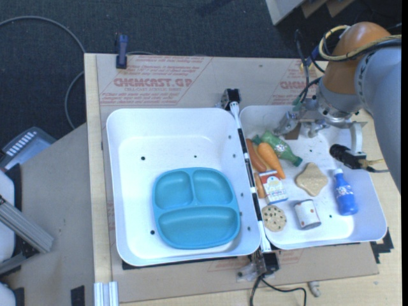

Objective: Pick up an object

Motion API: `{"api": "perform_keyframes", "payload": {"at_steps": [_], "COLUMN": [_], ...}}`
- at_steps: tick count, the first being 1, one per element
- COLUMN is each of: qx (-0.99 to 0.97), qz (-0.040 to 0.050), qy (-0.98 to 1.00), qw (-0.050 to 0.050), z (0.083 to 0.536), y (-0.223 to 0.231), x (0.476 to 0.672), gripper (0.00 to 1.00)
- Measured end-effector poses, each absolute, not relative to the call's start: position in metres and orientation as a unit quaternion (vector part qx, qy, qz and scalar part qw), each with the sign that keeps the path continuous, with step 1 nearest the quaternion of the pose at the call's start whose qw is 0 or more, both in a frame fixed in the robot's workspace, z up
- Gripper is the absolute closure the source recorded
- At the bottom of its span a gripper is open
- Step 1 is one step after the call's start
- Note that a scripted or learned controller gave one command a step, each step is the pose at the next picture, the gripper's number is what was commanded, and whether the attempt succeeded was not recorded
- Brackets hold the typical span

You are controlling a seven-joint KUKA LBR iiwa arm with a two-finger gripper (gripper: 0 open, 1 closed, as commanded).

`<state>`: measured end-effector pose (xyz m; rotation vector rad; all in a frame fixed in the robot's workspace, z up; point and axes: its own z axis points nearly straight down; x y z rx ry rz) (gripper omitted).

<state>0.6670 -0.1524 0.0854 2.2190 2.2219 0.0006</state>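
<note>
Look at the left bin first. A blue plate with three parts lies flat in it, with nothing on it.

Now move to the right bin. All the small things sit here, close together, so any one of them could be the thing to pick up. By the wall between the bins lie a carrot, a green bottle on its side, a small red and white carton and a cookie. Next come a little metal cup tipped over, a slice of bread and a blue bottle lying down.

The gripper hangs over the far end of this bin, just beside the green bottle's top. You cannot tell if it is apart or together, and nothing can be seen in it.

The bins rest on a brown board with red letters. Dark carpet lies around it.
</note>
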Motion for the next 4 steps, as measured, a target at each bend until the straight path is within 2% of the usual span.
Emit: {"api": "perform_keyframes", "payload": {"at_steps": [1,2,3,4], "qx": [0.707,0.708,0.708,0.706], "qz": [-0.0001,-0.0008,0.0003,0.0007], "qy": [0.707,0.706,0.707,0.708], "qw": [-0.001,-0.001,0.000,0.000], "z": [0.084,0.084,0.094,0.185], "y": [-0.097,-0.150,-0.149,-0.073], "x": [0.594,0.532,0.533,0.522], "gripper": [0.00,0.00,1.00,1.00]}}
